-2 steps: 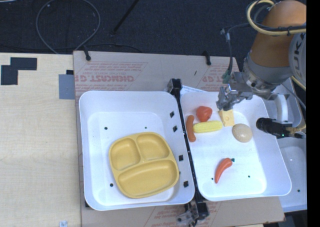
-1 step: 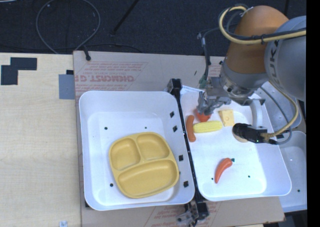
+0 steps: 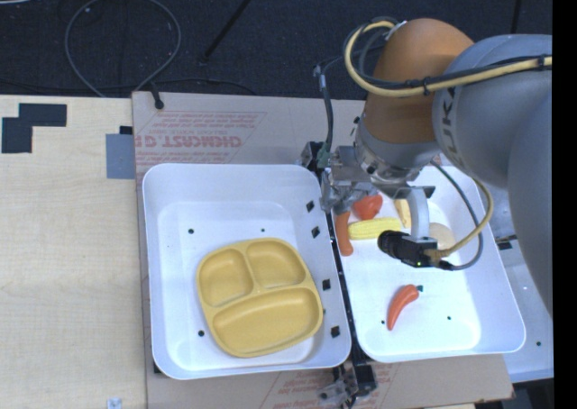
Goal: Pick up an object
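Where the gripper (image 3: 362, 203) hangs over the corn (image 3: 373, 229) in the right bin (image 3: 469, 326), we cannot tell its state; a pepper (image 3: 402, 304) lies apart.

Toy pile (image 3: 371, 218) half under the end effector (image 3: 365, 191)

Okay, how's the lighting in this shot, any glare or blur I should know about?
Camera view: even, soft light, sharp focus on both bins; mild sheen on the yellow divided plate and the arm's orange band; the arm shades the items under the hand; floor behind is dark.
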{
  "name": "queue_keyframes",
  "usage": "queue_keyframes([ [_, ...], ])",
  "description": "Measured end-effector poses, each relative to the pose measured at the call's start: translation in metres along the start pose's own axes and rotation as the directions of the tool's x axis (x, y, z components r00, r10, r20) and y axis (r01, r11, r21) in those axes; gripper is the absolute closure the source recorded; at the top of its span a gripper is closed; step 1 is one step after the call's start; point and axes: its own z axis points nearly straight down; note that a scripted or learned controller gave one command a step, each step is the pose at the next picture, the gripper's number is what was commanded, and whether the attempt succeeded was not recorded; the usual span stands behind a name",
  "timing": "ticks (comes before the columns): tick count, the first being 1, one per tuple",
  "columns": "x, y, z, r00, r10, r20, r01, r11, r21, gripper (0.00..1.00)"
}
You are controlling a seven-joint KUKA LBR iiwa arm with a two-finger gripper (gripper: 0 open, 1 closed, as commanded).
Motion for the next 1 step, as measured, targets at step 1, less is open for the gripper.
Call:
queue_keyframes([
  [1,0.0542,0.0035,0.0153,1.000,-0.001,0.000,0.001,1.000,0.001,1.00],
])
